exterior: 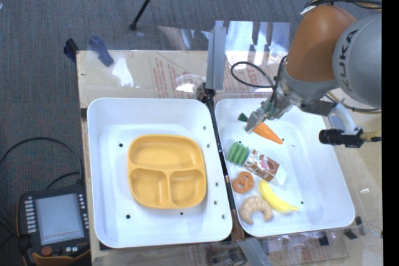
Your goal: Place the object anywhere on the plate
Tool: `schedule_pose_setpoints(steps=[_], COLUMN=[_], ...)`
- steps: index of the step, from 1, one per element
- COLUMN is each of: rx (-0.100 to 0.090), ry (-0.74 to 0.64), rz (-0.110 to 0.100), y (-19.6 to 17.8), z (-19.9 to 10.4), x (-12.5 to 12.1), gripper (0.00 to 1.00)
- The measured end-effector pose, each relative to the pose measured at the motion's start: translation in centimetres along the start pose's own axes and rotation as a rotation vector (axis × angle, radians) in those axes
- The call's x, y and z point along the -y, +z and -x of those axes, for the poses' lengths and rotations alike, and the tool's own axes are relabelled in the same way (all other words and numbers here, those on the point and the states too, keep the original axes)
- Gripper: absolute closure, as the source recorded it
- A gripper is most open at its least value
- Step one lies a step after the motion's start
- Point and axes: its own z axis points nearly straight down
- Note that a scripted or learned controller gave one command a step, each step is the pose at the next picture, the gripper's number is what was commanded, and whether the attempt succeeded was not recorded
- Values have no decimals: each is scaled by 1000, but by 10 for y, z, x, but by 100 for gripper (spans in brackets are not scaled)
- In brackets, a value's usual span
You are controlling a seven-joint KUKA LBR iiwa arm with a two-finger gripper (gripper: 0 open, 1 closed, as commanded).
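The gripper (257, 121) clamps the carrot's (268, 133) leafy end in the right bin (324, 196), above a green vegetable (237, 152), carton (262, 166), pretzel (242, 182), banana (276, 197) and croissant (256, 209). The arm slants down-left. The yellow plate (167, 171) sits in the left bin (106, 134).

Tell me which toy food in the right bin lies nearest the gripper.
The carrot: orange, lying right at the gripper tip. The green vegetable, pretzel, banana and croissant lie farther toward the front.
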Motion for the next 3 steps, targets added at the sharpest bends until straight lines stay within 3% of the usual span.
schedule_pose_setpoints(steps=[1, 2, 3], rx=[-2, -3, -2], ry=[-56, -62, -61], rz=[-3, -4, -4], y=[1, 1, 1], z=[-54, -125, -125], x=[-60, -51, -51], gripper=[100, 100, 0])
